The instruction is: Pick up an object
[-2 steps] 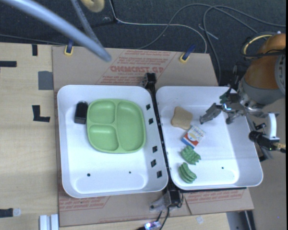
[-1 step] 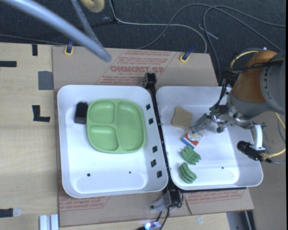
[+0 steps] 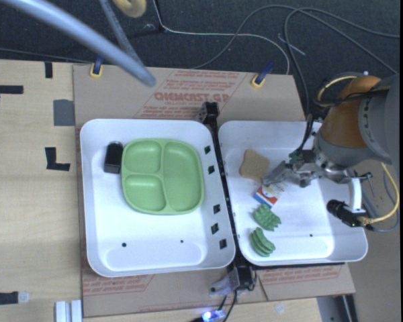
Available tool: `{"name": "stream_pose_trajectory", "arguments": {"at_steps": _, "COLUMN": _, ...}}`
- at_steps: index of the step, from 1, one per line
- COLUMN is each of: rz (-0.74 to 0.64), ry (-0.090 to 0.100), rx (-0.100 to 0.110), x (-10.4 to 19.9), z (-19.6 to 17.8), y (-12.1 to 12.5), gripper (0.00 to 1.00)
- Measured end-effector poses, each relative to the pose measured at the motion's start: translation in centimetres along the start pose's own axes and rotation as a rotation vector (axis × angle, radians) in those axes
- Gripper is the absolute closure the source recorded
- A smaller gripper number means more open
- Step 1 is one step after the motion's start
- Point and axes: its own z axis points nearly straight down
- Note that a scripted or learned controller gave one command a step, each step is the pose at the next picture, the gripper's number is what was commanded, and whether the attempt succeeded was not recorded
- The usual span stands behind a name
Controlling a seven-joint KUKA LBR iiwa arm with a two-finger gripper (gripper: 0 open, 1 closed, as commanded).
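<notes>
The small red, white and blue card [image 3: 266, 195] lies flat in the right white bin [image 3: 322, 247], just below the tan square; the gripper [image 3: 277, 174] hovers above it, presumably lining up a grasp, its opening indiscernible.

Both white bins, the left bin [image 3: 94, 200] and the right bin [image 3: 322, 237], look like smooth plastic with a soft sheen. The green divided plate [image 3: 163, 176] is matt plastic. Under them lies printed brown cardboard [image 3: 188, 96] on a pale wood-grain bench [image 3: 27, 200]. The tan piece [image 3: 254, 165] looks rough, sponge-like. The arm [image 3: 363, 123] has glossy orange and grey shells.
</notes>
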Motion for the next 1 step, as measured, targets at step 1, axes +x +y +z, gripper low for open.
{"name": "stream_pose_trajectory", "arguments": {"at_steps": 1, "rz": -0.002, "ry": 0.003, "rx": -0.012, "x": 0.2, "z": -1.57, "y": 0.44, "gripper": 1.0}}
